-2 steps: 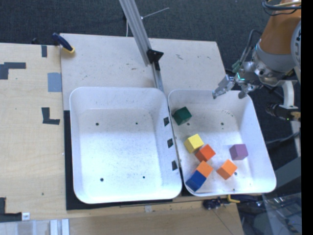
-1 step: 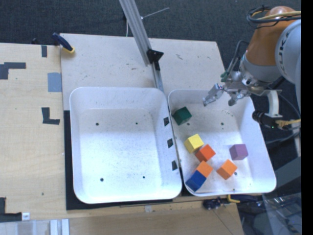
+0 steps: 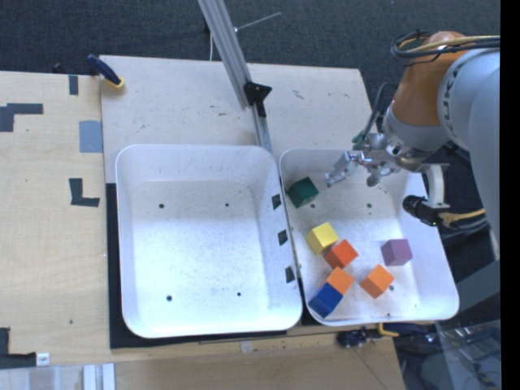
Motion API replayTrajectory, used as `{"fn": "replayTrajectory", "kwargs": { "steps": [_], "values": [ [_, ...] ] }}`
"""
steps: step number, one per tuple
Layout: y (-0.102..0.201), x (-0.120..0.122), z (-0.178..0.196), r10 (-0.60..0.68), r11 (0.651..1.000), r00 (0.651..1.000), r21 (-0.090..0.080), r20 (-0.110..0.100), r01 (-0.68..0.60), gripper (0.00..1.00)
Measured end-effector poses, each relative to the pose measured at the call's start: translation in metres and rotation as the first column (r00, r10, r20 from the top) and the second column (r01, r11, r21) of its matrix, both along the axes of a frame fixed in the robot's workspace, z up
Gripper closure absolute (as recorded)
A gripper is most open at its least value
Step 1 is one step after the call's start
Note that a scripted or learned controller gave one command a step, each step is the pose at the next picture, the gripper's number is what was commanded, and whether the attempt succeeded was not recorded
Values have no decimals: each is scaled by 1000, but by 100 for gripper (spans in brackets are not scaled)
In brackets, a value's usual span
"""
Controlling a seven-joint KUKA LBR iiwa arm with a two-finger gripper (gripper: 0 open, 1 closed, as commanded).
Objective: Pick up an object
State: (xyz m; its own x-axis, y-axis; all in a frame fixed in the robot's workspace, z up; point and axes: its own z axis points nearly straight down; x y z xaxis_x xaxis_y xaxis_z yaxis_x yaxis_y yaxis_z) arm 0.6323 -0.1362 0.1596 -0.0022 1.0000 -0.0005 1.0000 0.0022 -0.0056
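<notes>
Table (image 3: pixel 187 104): a pale wooden surface carrying two shallow white bins side by side, with a grey metal bar slanting down across it toward the seam between them.
Clamp (image 3: pixel 106 71): a small blue and yellow item lying near the table's far left corner, well apart from the bins.
Left bin (image 3: pixel 138 242): white and shallow, its floor speckled with small dark dots.
Right bin (image 3: pixel 431 283): white, smaller in view, touching the left bin along their shared wall; every block lies in it.
Green block (image 3: pixel 303 192): near the right bin's far left corner, set apart from the other blocks.
Yellow block (image 3: pixel 322 236): toward the middle left of the right bin, just beside the red-orange block.
Red-orange block (image 3: pixel 342 253): immediately right of and nearer than the yellow one.
Orange block (image 3: pixel 340 280): touching the blue block.
Blue block (image 3: pixel 326 299): at the near left of the right bin, close to its wall.
Second orange block (image 3: pixel 377 281): right of the orange and blue pair, a little apart.
Purple block (image 3: pixel 396 252): farthest right, alone.
Tool (image 3: pixel 355 169): over the far part of the right bin, to the right of the green block, fingers spread apart with nothing between them.
Arm (image 3: pixel 455 96): grey with an orange band, coming in from the right.
</notes>
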Motion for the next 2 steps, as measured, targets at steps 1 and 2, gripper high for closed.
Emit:
{"fn": "replayTrajectory", "kwargs": {
  "steps": [1,2],
  "values": [
    [-4,-7,-50,-4,1000,1000,-5,12,4,0],
    [-1,-8,-42,0,1000,1000,-3,8,0,100]
  ]
}}
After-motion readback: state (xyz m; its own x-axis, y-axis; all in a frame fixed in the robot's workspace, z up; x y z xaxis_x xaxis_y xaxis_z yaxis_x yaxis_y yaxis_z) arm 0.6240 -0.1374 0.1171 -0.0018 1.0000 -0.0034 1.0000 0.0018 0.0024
